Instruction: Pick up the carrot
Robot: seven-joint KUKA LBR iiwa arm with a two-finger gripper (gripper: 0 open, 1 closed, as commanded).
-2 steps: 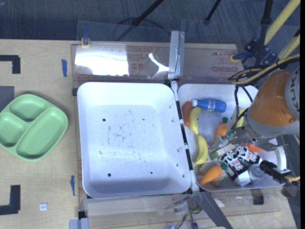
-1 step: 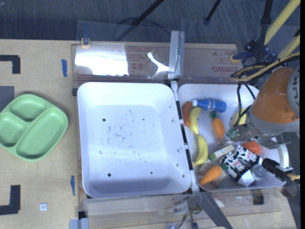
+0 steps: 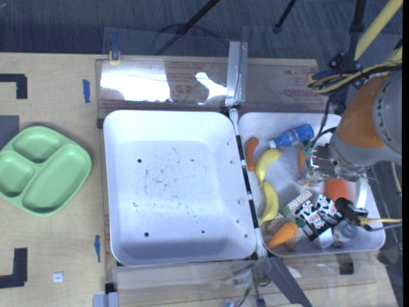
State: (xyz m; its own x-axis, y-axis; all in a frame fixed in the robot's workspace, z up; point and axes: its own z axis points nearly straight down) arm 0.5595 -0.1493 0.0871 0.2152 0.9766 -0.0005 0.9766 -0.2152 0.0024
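Pincer [image 3: 329,171] low over the right bin [image 3: 377,238], amid the clutter; open or closed, impossible to tell. Carrot [image 3: 283,235] orange, stubby, tapered, lying near that bin's front-left corner, just beside a banana [image 3: 270,200]. Pale wooden bench [image 3: 45,62], dark carpet beyond. Left bin [image 3: 172,178] bare white; green divided plate [image 3: 41,169] further left. Second banana [image 3: 266,162], blue bottle [image 3: 293,136] also in right bin.

Dark grey carpet floor [image 3: 64,11] lies behind the pale wooden bench [image 3: 51,248].
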